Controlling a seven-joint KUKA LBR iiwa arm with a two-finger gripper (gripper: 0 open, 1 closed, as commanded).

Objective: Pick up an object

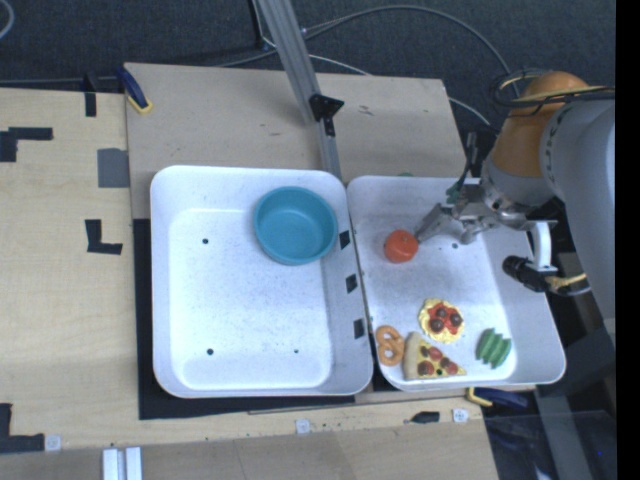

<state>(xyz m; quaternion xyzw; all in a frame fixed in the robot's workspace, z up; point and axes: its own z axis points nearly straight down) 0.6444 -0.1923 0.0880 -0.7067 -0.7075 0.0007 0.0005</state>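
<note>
The right bin (520,368) holds a small red-orange round object (401,246) near its upper left. Along its front lie a round toy pizza (442,320), a pizza slice (428,361), a pretzel (389,344) and a green vegetable piece (492,347). My gripper (436,224) reaches in from the right, low over the bin's upper part, its dark fingers pointing left toward the red-orange object, just right of it. Nothing shows between the fingers.
The left bin (190,318) holds a blue bowl (294,225) at its upper right corner. A grey metal pole (300,68) slants down to the gap between the bins. The arm's orange band (525,128) and grey body stand at the right.
</note>
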